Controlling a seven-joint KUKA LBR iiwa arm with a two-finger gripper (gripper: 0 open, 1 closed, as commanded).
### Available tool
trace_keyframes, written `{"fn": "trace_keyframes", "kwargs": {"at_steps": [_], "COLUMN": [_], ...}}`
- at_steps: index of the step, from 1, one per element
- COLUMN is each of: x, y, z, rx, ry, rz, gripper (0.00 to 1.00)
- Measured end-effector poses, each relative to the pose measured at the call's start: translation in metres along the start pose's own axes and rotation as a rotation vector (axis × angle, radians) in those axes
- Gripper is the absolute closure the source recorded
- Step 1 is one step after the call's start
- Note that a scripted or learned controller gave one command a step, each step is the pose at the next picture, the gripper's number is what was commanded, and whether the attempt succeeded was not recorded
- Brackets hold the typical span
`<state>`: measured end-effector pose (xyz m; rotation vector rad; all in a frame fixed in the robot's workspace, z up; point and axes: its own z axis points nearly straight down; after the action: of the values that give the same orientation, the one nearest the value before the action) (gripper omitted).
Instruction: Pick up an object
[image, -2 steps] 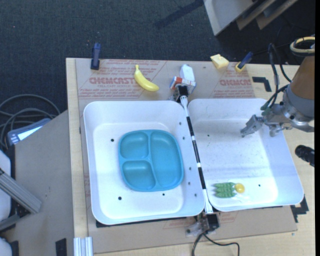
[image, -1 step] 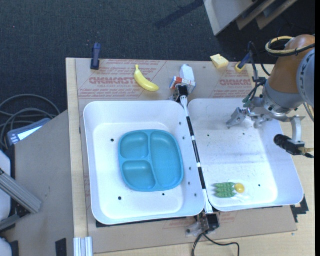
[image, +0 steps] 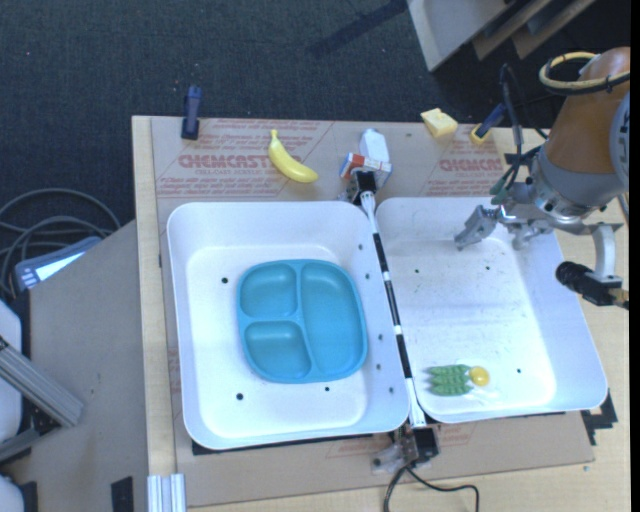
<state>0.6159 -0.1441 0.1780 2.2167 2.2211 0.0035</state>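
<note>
A small green and yellow toy (image: 455, 379) lies near the front edge of the right bin (image: 560, 330). A blue divided plate (image: 300, 320) rests in the middle of the left bin (image: 200, 270). My gripper (image: 497, 231) hovers over the back of the right bin, far behind the green toy. Its fingers (image: 471, 231) stand spread apart, open, with nothing between them.
On the bench behind the bins lie a yellow banana (image: 290, 160), a small white and orange item (image: 366, 158), a yellow block (image: 438, 122) and a blue clip (image: 190, 110). A black ridge (image: 388, 300) separates the two bins.
</note>
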Motion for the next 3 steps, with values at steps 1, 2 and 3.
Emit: {"fn": "trace_keyframes", "kwargs": {"at_steps": [1,2,3], "x": [0.012,0.005,0.025], "y": [0.034,0.019,0.035], "z": [0.068,-0.009,0.041], "rx": [0.005,0.0,0.008], "ry": [0.001,-0.001,0.002], "rz": [0.001,0.002,0.001], "gripper": [0.0,0.0,0.0]}}
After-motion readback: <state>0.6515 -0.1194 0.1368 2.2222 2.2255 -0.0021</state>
